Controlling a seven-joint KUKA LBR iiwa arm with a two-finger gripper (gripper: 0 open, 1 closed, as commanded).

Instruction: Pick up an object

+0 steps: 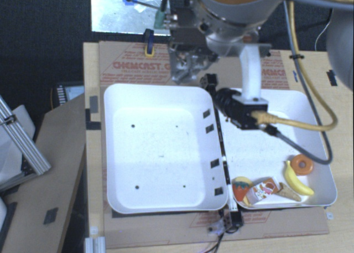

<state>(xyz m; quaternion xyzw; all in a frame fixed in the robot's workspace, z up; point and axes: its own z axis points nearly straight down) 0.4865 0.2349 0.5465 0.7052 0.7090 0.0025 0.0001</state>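
Toy banana [297, 180] in right bin's [318, 130] near corner, well apart from fingers [185, 72].

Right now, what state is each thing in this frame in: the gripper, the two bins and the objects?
gripper: raised above the bench behind the bins, fingers unclear
left bin: flat on the bench, nothing visible inside
right bin: flat, objects clustered along its near edge
banana: lying on its side
orange ring: lying beside the banana
snack packet: lying flat
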